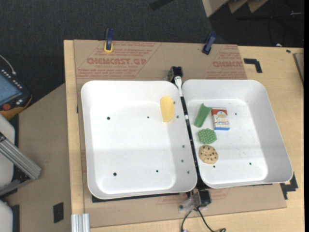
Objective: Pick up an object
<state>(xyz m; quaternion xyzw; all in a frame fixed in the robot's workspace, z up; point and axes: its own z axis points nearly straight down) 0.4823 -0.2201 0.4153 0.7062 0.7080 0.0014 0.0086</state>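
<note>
A yellow oblong object [167, 108] lies in the left bin [96, 129], near its right wall. In the right bin [270, 129] a green flat strip [202, 115] leans at a slant close to the left wall. Beside it lies a small red, white and blue box [221, 119]. Below the strip sits a round green textured piece [207, 136], and just under that a tan cookie with dark chips [208, 154].
Both bins rest on a brown cardboard sheet [145, 57] held by two blue clamps [109, 38] at its far edge. A black bracket and cable [176, 74] sit between the bins at the back. Metal framing [19, 158] stands at the left.
</note>
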